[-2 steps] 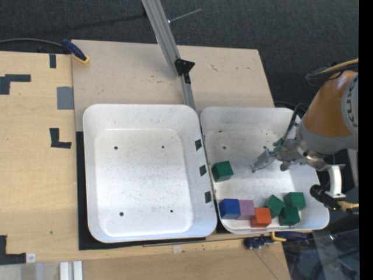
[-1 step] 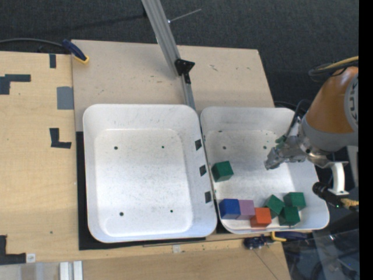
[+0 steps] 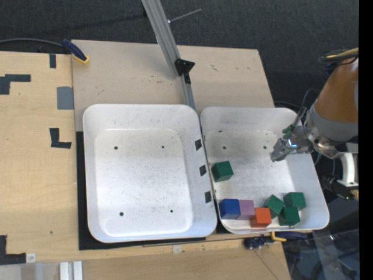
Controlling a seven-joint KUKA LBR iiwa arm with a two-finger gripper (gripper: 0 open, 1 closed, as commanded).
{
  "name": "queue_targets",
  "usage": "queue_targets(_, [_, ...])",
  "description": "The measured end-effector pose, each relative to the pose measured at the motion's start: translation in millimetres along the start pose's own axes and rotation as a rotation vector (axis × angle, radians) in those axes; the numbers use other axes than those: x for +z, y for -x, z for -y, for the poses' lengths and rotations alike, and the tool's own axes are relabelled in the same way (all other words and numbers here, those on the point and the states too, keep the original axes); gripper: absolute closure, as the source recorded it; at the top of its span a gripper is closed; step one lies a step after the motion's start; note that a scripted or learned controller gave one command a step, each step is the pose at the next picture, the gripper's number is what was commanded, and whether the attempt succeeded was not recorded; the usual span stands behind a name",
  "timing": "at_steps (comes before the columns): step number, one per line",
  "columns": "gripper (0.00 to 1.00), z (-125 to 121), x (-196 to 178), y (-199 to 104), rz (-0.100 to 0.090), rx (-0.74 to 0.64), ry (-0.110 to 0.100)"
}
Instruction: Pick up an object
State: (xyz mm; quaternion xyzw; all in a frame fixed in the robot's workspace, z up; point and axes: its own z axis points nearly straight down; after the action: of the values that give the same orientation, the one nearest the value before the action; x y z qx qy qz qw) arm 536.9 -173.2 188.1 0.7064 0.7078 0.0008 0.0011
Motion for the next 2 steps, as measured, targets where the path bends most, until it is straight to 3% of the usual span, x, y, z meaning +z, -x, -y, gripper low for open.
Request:
queue_targets(1, [1.00, -1, -22, 0, 0.000, 0.000, -0.001])
queue_targets(2, [1.00, -22, -35, -50, -0.002, -0.005, -0.002])
